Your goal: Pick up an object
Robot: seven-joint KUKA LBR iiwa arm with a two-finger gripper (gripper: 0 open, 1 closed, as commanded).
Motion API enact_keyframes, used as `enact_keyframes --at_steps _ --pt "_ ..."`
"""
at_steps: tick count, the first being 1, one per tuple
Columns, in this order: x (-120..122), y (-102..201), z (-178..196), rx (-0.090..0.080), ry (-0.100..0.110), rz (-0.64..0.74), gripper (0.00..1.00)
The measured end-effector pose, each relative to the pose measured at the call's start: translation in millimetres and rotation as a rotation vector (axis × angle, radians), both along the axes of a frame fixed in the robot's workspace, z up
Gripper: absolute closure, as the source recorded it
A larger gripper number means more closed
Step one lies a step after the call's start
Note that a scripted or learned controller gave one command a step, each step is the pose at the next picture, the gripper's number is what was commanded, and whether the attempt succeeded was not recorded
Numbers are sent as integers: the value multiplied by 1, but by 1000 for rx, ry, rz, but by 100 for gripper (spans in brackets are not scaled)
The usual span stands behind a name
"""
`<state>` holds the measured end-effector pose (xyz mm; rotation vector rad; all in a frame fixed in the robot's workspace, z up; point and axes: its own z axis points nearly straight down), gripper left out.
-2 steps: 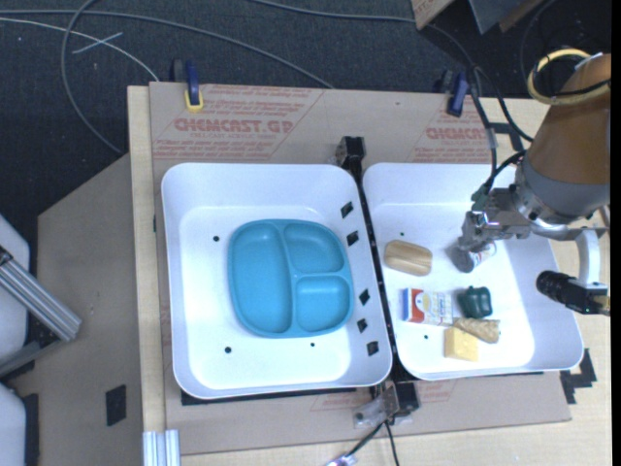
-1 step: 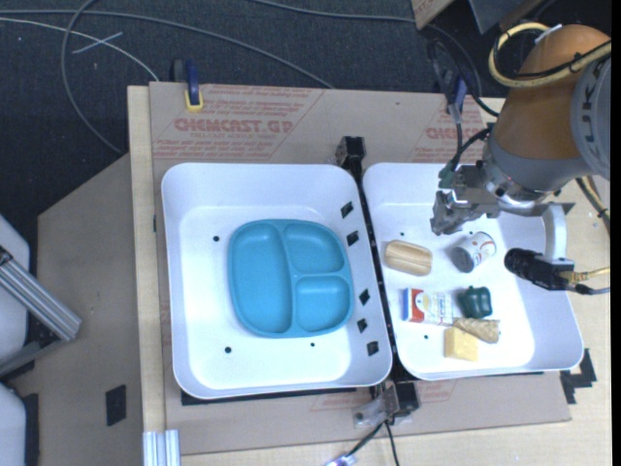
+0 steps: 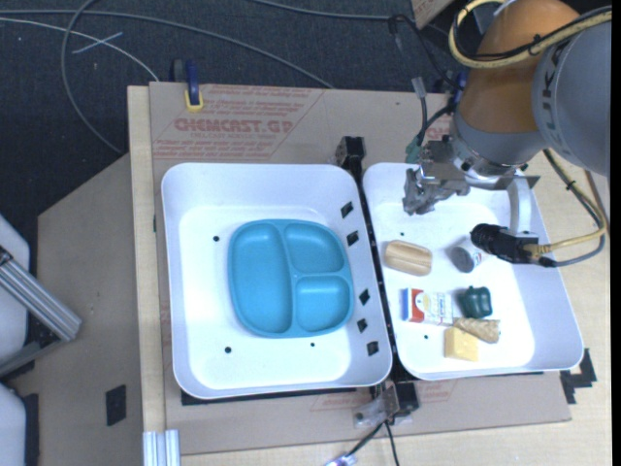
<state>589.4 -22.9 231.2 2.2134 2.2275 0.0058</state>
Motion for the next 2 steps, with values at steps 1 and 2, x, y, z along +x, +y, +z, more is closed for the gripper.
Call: enact_keyframes --at_steps 1,2 --pt "24 48 9 1 0 0 100" --pt "46 85 3 -1 1 -3 100"
